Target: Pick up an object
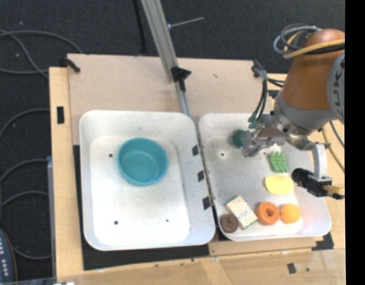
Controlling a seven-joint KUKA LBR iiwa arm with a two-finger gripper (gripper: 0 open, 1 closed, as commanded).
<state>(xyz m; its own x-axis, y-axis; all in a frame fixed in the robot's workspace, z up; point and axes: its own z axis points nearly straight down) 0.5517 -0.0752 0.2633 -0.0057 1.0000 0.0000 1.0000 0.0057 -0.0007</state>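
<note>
Low in the right white bin (221, 129), the gripper (248, 142), whose state I cannot tell, sits beside a small dark-green rounded object (238, 138), which could roll aside if nudged off-centre.

— What lay in the right bin (218, 129) back then?

— By my claw (248, 145), at that bin's far side, sat a small dark green object (238, 138). Nearer the front: a green ridged piece (278, 161), a yellow oval (279, 185), an orange ring (267, 213), an orange ball (290, 213), a patterned box (241, 211) lying tilted, and a brown round piece (229, 222).

— And the left one?

— A teal bowl (143, 161), upright.
</note>
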